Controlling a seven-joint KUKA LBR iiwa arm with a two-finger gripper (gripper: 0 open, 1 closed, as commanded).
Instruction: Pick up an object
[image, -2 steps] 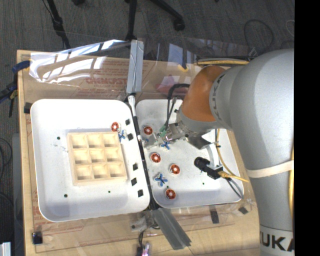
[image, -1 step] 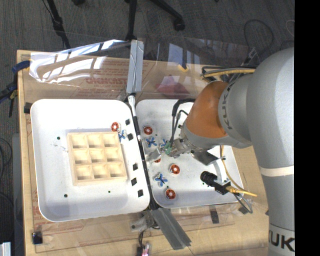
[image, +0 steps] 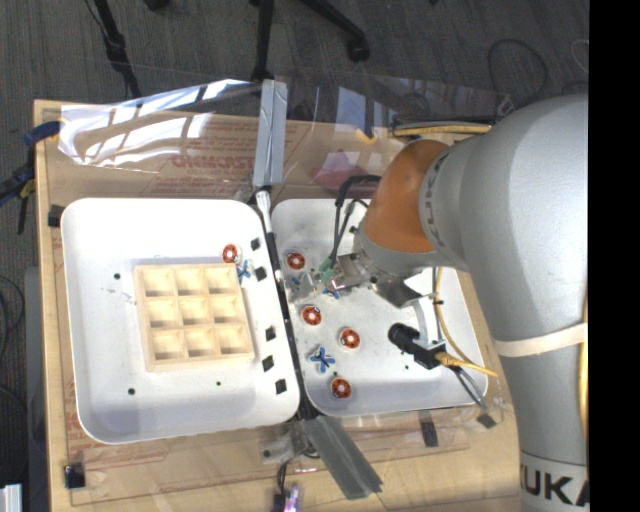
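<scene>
Wooden bench (image: 150, 470) on dark carpet (image: 60, 50), two white bins (image: 100, 400); hand (image: 335, 275) grip indiscernible.

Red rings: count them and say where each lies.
5. One red ring in the left bin; four in the right bin. The arm may hide more.

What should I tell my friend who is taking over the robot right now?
Hand: low over the right bin, near its upper left; whether it grips anything can't be seen.
Things: four orange rings and a blue jack lie in the right bin; one more ring sits in the left bin beside the wooden grid tray.
Done: nothing visibly lifted.
Left: grab one object and raise it.
</scene>
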